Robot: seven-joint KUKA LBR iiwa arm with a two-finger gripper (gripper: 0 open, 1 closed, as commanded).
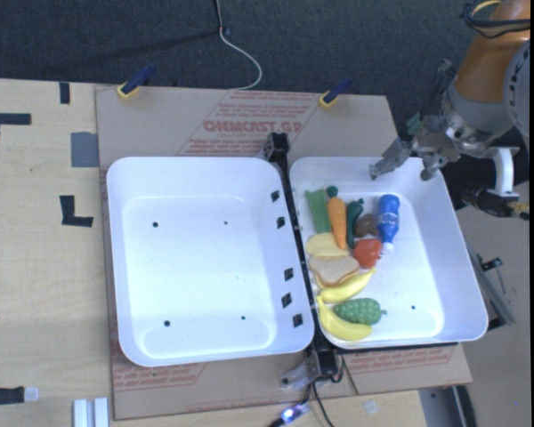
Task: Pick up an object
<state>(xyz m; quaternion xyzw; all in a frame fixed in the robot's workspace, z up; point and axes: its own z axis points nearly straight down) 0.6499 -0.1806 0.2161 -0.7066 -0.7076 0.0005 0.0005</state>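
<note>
The right bin (432, 265) holds a cluster of toy foods along its left side: an orange carrot (337, 221), a green vegetable (318, 210), a blue bottle (388, 216), a red piece (367, 253), a bread slice (333, 268), two yellow bananas (345, 286) and a green bunch of grapes (357, 310). My gripper (402, 161) hangs over the bin's far right rim, above and right of the blue bottle. Its two fingers stand spread apart, with nothing between them.
The left bin (196, 256) sits beside the right one, joined by a black hinge strip (289, 238). Both rest on a cardboard sheet (240, 123) with blue and yellow clamps (135, 80) at its far edge. A cable (236, 43) lies behind.
</note>
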